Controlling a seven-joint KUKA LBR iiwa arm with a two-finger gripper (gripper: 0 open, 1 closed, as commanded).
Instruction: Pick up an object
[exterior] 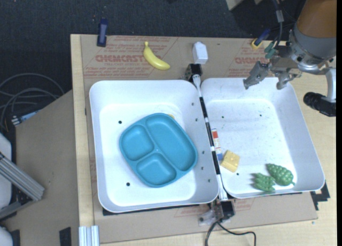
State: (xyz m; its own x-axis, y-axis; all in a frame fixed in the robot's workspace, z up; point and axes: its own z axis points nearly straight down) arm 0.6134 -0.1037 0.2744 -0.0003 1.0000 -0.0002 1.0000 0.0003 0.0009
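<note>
A robotics lab, this one: a grey arm (pixel 315 20) with an orange band reaches in over a bench (pixel 133 58) topped with printed cardboard, two white bins (pixel 101 100) clamped edge to edge, loose cables (pixel 21 106) on dark carpet, an aluminium rail (pixel 21 178) at the left.

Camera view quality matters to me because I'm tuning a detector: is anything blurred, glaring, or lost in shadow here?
Camera view: lighting is even and soft; the blue divided plate and yellow banana read crisply. The white bins are bright, nearly washed out, with faint shadows along their walls. The gripper looks slightly soft. The green toy stays distinct.
</note>
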